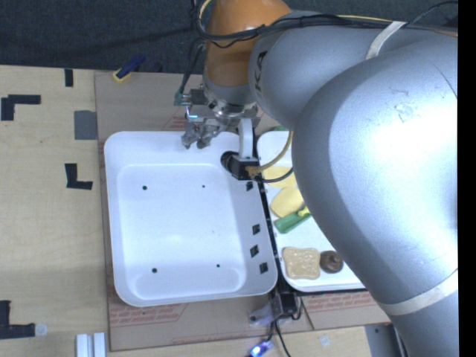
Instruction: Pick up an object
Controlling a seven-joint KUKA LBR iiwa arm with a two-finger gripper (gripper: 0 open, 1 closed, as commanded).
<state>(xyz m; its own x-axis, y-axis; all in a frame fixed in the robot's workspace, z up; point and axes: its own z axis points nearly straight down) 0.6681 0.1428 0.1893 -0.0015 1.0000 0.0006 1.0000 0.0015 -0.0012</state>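
Note:
My gripper hangs over the far rim of the left white bin, under the orange wrist band, with nothing seen in it. The objects lie in the right bin, mostly hidden under the arm. A pale yellow curved piece lies at its far left. A yellow rounded object sits below it, touching a green item. Nearer the front lie a tan square sponge-like piece and a small brown ball. The gripper is well to the left of and beyond all of these.
The big grey arm covers most of the right bin. A black fitting sits on the divider between the bins, close to the gripper. A blue and yellow item lies on the bench behind the bins. Black tape marks dot the bench at left.

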